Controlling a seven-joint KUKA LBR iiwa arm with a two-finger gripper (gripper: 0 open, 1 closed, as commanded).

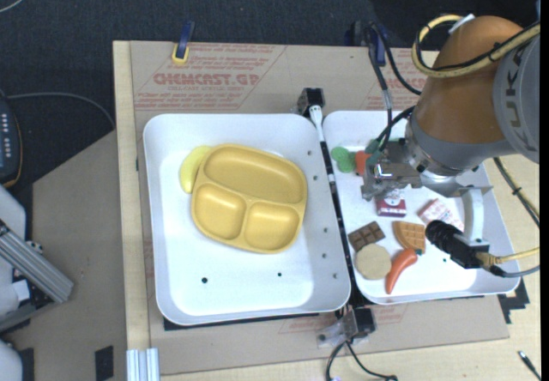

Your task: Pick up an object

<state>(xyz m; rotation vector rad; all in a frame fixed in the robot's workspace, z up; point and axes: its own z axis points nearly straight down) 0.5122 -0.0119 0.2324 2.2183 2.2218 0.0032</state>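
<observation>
**Q:** Nearest the lens stands which element?

**A:** Arm, grey with an orange band, entering from 3 o'clock and hanging over the right bin. Its gripper sits low over that bin's 12 o'clock half; whether the claw is wide, narrow or holding anything cannot be told, since the wrist hides it.

**Q:** How is the step in hand done well?

**A:** Judged from the layout: choose one isolated piece, centre above it, descend straight, close only once the piece lies between the pads, and keep off the bin wall.

**Q:** Containers and contents, largest first?

**A:** Left bin holds a yellow divided tray, inverted or upright not determinable, with a yellow piece peeping out at its 10 o'clock. Right bin: candidates for pickup lie at its 6 o'clock half. These are an orange waffle-like piece, a brown chocolate square, a tan round disc and a red-orange pepper, clustered near one another. A green item lies at 10 o'clock, just beside the gripper.
</observation>
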